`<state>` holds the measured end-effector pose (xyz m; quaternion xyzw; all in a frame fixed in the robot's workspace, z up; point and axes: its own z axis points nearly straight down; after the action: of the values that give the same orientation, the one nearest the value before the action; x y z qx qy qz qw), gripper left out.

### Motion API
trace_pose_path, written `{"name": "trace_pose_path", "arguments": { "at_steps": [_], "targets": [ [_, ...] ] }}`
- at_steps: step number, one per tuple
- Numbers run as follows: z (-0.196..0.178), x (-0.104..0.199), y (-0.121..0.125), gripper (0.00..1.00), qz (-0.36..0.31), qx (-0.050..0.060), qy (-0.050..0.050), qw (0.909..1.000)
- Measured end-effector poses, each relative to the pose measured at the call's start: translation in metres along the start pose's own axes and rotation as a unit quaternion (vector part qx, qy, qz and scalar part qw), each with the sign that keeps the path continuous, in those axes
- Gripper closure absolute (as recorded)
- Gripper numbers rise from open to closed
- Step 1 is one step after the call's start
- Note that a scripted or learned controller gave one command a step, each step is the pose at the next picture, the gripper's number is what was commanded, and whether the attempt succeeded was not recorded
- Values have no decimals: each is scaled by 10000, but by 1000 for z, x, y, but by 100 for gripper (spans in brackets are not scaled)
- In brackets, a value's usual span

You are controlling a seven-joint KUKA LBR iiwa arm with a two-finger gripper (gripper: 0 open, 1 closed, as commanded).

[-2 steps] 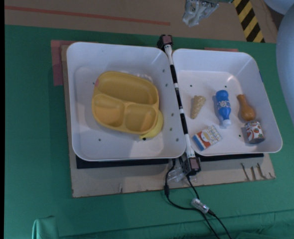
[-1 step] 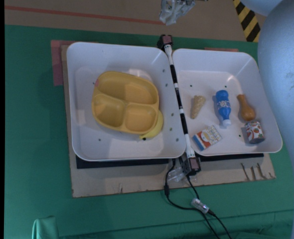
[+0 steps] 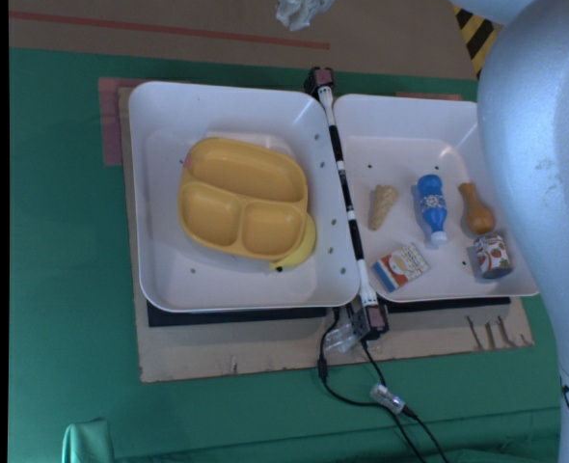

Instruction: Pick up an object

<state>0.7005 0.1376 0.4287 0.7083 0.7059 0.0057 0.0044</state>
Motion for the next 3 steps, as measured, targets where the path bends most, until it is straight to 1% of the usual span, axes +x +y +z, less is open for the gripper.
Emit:
{"name": "trace_pose_path", "arguments": {
  "at_steps": [1,3],
  "targets": [
    [30,31,-1,100,0,43,-11,10000],
    [54,29,0,100,8,29,-11,10000]
  ]
}}
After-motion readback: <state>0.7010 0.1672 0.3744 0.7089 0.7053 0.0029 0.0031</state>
